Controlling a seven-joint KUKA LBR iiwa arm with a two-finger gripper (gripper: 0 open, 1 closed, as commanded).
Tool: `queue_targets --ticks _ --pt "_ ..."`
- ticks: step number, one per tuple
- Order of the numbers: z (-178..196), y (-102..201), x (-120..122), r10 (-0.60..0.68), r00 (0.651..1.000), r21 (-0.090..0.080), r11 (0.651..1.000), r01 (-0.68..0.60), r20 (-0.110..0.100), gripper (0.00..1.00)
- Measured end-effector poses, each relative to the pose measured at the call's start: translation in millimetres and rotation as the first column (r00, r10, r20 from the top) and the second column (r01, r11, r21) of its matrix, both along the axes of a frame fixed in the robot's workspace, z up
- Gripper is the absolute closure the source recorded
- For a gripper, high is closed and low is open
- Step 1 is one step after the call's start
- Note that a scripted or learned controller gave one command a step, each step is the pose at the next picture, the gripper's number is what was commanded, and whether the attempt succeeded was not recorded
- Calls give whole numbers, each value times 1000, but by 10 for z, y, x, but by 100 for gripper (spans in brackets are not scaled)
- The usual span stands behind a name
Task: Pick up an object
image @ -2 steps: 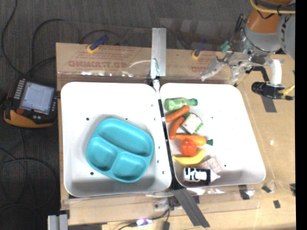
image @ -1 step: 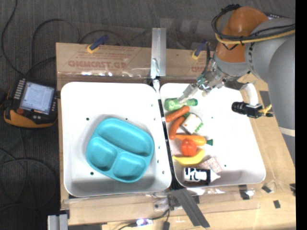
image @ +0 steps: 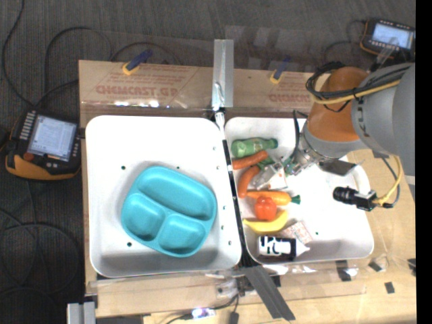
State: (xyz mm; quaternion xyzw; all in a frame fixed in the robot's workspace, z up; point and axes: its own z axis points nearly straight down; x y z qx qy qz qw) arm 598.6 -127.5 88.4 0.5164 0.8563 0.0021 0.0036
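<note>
Toys crowd the left side of your right bin (image: 351, 248), a green bottle (image: 254, 145), carrots (image: 248, 159), tomato (image: 266, 208) and banana (image: 264, 225), so your gripper (image: 283, 169) reaches low over them, though whether its claw is wide, narrow or holding anything cannot be told.

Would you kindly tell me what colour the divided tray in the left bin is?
Turquoise blue tray, seen in the camera view.

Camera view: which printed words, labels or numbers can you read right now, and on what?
"CHEMCAST GP", red print, reversed: brown protective sheet behind the left white bin.
Red print on the sheet behind the right white bin: partly hidden, unreadable.
White marks on black packet: too blurred.
Handheld pendant screens: too small.
</note>
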Motion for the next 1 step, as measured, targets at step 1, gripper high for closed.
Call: queue_targets --ticks 1 --pt "29 -38 -10 -46 999 2 999 46 -9 0"
